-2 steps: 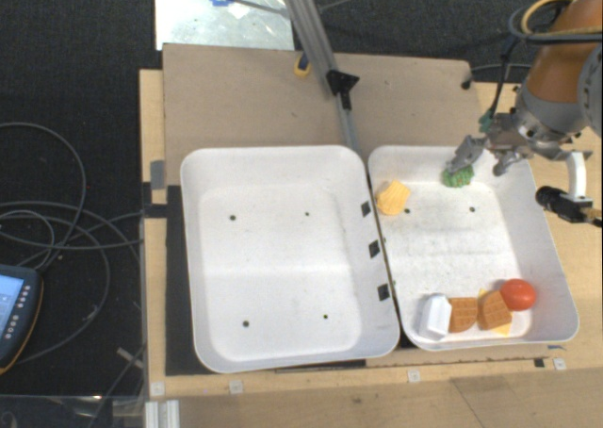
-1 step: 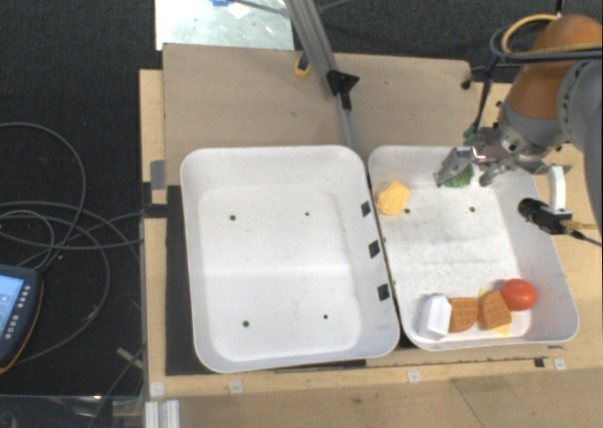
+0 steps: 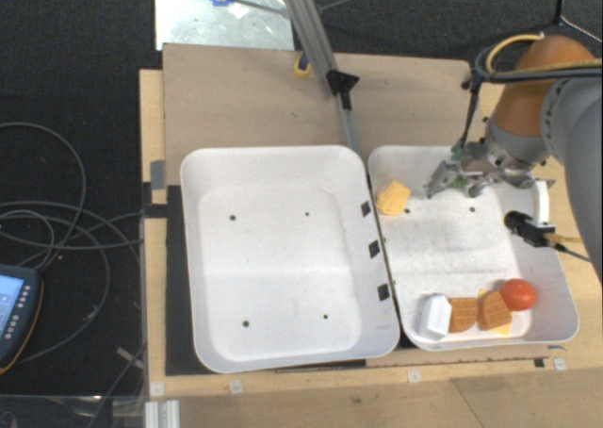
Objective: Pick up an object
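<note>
My gripper (image 3: pixel 452 187) hangs over the far part of the right bin (image 3: pixel 452 238), its fingers spread apart with nothing between them. A yellow block (image 3: pixel 394 197) lies just to its left, near the bin's far left corner and apart from the fingers. Along the near edge of the same bin lie a white piece (image 3: pixel 434 315), two orange waffle-like pieces (image 3: pixel 479 312) and a red ball (image 3: pixel 517 294).
The left bin (image 3: pixel 273 256) sits beside the right one, with black clips (image 3: pixel 374 248) on the shared rim. A grey pole (image 3: pixel 316 35) slants across the back of the bench. Cables and a pendant (image 3: pixel 14 308) lie on the floor at left.
</note>
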Robot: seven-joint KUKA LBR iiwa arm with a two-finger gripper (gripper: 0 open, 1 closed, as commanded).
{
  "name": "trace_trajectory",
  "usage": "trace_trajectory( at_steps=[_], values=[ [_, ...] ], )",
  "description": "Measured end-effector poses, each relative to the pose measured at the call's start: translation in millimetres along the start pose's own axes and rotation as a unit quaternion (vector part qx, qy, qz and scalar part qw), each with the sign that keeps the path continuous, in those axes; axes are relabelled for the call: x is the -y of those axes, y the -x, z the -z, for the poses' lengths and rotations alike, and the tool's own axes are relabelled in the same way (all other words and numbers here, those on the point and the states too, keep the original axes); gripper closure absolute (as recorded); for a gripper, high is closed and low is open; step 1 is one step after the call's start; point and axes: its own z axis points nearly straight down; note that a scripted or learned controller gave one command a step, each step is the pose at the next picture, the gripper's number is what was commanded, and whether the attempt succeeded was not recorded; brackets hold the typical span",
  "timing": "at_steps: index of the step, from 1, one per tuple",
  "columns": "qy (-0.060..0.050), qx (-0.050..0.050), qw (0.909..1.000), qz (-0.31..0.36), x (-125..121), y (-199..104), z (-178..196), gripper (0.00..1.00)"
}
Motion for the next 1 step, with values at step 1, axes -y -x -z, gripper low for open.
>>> trace_trajectory(
  at_steps=[1],
  values=[
    [0.004, 0.001, 1.0, 0.001, -2.2, 0.5, 14.6, 1.0]
  ],
)
